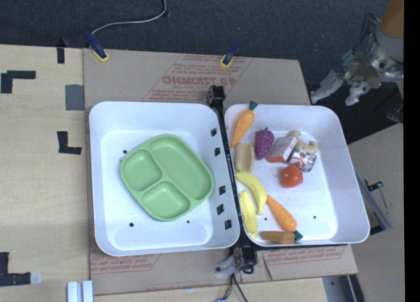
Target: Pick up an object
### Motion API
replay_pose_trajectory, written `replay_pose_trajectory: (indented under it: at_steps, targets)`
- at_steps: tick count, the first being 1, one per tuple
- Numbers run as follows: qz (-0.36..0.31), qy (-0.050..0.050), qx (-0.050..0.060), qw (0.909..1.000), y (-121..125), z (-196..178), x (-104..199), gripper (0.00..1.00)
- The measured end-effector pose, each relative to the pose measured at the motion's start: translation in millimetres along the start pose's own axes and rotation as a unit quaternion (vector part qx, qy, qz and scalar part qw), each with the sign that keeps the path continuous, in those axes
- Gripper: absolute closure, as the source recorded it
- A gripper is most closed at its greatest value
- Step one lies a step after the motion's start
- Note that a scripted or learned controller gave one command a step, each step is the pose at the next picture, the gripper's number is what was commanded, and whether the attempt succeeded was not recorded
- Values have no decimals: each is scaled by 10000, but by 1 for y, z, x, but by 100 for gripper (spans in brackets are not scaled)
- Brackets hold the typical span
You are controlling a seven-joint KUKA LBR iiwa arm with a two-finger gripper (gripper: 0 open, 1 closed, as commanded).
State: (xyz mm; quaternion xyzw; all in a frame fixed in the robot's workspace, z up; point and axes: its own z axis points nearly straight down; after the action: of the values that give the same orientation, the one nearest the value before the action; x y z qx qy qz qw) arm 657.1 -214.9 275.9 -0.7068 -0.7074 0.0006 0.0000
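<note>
The right bin [341, 163] held the toy food, well apart from the gripper [344, 90], which hung open and gripping nothing beyond that bin's upper right corner. Everything pickable lay down and to the left of it. Nearest sat what looked like small packaged items [295, 150], then the tomato [291, 176]; farther off, a carrot [241, 125] lay long-axis diagonal.

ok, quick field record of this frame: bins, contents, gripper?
left bin: green divided plate
right bin: two carrots, bananas, purple grapes, tomato, several smaller items
gripper: up right, outside the bins, fingers spread, holding nothing
pick: not yet done
</note>
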Motion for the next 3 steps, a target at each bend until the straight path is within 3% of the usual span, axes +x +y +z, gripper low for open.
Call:
replay_pose_trajectory:
  at_steps: [1, 2, 3]
  targets:
    - [-10, 13, 18, 10000, 5, 119, 92, 0]
    - [-2, -10, -7, 10000, 6, 190, 120, 0]
    - [-8, -11, -14, 10000, 6, 180, 120, 100]
